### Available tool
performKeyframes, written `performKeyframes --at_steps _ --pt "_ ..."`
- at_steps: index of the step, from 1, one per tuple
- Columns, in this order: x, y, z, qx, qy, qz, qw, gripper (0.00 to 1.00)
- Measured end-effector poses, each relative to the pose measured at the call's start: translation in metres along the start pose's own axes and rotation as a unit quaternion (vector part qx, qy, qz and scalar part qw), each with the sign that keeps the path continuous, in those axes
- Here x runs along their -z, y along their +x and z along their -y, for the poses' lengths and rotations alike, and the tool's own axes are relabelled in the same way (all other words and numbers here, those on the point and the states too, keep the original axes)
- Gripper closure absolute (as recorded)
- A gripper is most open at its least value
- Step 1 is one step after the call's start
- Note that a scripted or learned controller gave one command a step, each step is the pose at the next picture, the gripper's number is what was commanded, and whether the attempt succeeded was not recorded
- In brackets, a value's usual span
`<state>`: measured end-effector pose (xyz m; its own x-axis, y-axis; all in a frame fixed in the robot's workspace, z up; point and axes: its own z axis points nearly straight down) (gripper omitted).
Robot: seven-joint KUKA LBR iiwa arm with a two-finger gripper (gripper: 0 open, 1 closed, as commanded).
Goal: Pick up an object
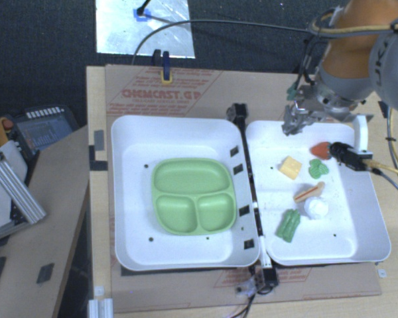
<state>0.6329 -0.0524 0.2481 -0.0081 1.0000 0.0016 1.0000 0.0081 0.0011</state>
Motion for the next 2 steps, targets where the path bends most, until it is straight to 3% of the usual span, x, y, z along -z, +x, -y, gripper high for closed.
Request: performKeyframes --at_steps 2 --pt "-0.014 0.092 0.052 0.000 0.001 0.000 1.0000 1.00"
